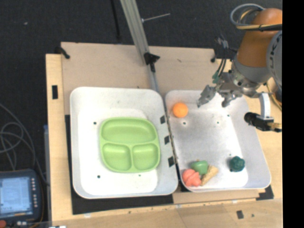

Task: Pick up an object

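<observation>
Well, the gripper (212, 99) hangs spread and empty over the right bin (251, 146), just beside the orange ball (180, 110). I'd say it's the approach step; next it must centre over the ball and drop.

A wooden surface (109, 65) carries two white bins side by side. The left bin (85, 127) holds a green divided tray (129, 144) with three compartments, one long at the top and two smaller below. The right bin (251, 156) sits just beside it, the two joined by small black clips (167, 139) along the shared edge. A grey metal rail (135, 25) slants down from the top to a black clamp (151, 58) on the surface. At the lower left, on the dark floor (28, 23), a pendant screen (18, 194) glows, cables (14, 132) trailing above it.
</observation>
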Robot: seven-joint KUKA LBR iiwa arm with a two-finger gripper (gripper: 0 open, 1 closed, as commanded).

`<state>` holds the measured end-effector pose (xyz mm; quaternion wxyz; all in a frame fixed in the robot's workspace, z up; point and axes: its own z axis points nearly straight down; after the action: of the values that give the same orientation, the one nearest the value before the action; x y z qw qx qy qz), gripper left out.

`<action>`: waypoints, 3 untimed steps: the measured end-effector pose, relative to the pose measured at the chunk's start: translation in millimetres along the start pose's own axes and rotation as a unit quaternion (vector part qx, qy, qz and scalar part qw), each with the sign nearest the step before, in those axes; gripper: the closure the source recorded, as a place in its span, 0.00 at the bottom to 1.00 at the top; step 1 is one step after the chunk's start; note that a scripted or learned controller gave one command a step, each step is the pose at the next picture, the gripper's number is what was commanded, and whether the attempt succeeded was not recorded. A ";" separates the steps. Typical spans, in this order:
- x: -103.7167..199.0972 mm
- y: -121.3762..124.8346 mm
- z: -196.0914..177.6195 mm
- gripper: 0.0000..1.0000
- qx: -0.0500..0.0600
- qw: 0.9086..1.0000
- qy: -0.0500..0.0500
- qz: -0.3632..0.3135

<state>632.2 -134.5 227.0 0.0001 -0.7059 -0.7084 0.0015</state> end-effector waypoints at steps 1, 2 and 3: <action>3.5 -6.8 45.6 0.00 0.000 1.000 0.000 0.001; -4.8 -8.8 90.5 0.00 0.000 1.000 0.000 0.002; -5.4 -7.1 76.1 1.00 -0.003 1.000 0.000 0.004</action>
<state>625.0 -140.1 150.9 -0.0019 -0.7086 -0.7056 -0.0011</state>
